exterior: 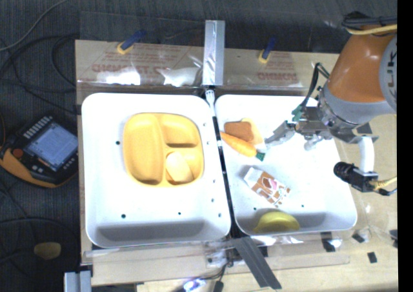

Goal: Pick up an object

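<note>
The gripper (279,136) hangs over the far part of the right bin (335,210), reaching in from the right, and from this slant I cannot tell how wide the claw stands or whether anything sits in it. Just to its left lies the carrot (240,147), the likeliest thing to pick: its long axis runs from far-left to near-right, with its green end (260,154) pointing toward the claw. A piece of toast (241,130) lies touching it on the far side. A small printed packet (265,185) lies nearer the middle of the bin, and a yellow-green fruit (278,222) rests against the near wall. The left bin (103,220) holds a yellow divided tray (161,147), well apart from the claw.
</note>
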Available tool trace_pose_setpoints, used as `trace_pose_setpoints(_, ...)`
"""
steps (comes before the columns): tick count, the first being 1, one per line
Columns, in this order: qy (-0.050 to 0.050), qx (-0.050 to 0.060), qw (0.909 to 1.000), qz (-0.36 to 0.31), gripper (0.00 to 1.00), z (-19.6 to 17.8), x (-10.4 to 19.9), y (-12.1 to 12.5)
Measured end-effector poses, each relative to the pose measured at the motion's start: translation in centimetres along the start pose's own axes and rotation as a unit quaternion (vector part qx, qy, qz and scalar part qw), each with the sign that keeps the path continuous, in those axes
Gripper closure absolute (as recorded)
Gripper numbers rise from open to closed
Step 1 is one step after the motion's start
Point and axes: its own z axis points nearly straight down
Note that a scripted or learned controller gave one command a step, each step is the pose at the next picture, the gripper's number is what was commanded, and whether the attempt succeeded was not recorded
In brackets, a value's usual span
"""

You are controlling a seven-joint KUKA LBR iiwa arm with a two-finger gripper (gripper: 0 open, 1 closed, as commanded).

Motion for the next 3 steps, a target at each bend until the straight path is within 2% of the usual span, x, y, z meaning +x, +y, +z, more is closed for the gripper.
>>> trace_pose_setpoints(1,0.0,-0.002,0.9985,-0.054,0.0,13.5,0.6,6.2)
trace_pose_setpoints(2,-0.002,-0.005,0.9999,-0.013,0.0,14.2,-0.8,11.5)
trace_pose_setpoints(3,0.0,-0.001,0.9985,-0.055,0.0,4.5,1.8,10.4)
